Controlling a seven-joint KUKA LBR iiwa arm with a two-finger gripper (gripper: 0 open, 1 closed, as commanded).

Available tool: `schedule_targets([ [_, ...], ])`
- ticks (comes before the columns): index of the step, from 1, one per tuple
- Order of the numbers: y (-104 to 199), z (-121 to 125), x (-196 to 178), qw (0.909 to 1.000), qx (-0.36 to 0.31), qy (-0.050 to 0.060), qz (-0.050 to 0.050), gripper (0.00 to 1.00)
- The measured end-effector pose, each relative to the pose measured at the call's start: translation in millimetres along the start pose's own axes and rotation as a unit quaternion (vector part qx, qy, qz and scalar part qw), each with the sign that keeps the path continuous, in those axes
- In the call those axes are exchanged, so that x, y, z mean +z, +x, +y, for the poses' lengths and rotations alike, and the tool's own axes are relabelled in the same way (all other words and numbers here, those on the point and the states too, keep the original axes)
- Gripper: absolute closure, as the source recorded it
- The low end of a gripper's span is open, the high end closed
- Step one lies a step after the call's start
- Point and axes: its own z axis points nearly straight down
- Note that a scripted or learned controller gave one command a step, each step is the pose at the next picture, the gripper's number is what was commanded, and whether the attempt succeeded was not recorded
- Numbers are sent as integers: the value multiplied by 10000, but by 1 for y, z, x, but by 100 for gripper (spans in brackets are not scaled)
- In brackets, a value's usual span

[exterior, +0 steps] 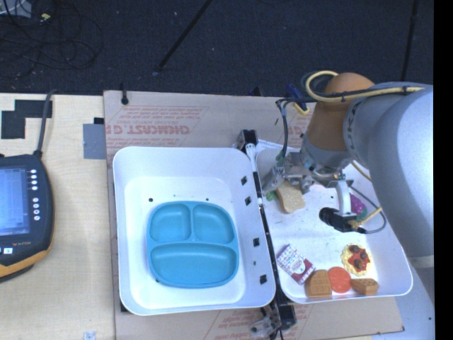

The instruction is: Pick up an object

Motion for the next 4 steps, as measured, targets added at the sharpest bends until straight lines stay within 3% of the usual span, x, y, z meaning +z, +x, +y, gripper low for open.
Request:
schedule_targets([
  [1,-25,0,-110,10000,14,-30,-14,0],
  [2,-66,-3,-71,10000,22,32,-2,0],
  [3,-25,-27,-3,10000,6,-19,15,0],
  [4,-43,2,-7,10000,-22,-6,17,0],
])
